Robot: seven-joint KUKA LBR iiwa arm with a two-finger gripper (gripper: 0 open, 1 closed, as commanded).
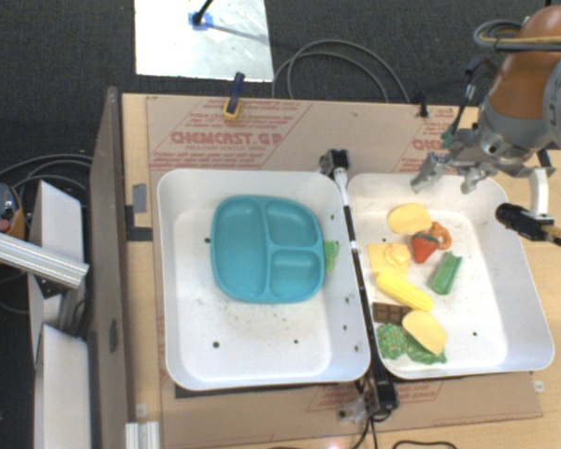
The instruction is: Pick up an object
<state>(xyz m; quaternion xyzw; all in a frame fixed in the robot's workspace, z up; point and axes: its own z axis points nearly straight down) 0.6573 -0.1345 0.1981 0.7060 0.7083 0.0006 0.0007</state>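
arm (533, 64): cut off by right and top edges | green piece (331, 253): mostly hidden under teal plate (266, 249) (identity unclear) | left equipment (28, 251): cropped by frame edge

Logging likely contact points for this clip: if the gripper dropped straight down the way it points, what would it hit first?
Probably bare floor of the right white bin near its far rim. The two-finger gripper hangs there; the yellow oval toy lies nearer. Depth is unclear.
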